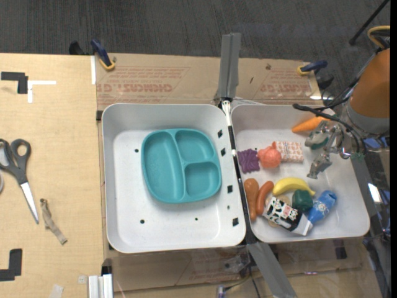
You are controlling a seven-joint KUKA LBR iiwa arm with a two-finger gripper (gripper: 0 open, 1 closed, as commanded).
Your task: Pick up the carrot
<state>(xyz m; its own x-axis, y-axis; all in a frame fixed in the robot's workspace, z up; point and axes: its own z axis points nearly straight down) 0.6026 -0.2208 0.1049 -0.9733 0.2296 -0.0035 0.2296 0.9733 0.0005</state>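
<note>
I saw the carrot (308,125) beside the gripper (321,160); grip state unreadable. It looked light, stiff, slick: I'd clamp mid-body.

Grey arm with orange band enters from right | wrist angled down-left | gripper (319,164) low, metal fingers (314,169) pointing downward

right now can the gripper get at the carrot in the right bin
Probably yes. The carrot lies at the far right of the right bin, and the gripper hangs just beside it. The other toys, such as the banana, lie nearer the camera, so nothing seems to block the short reach.
</note>
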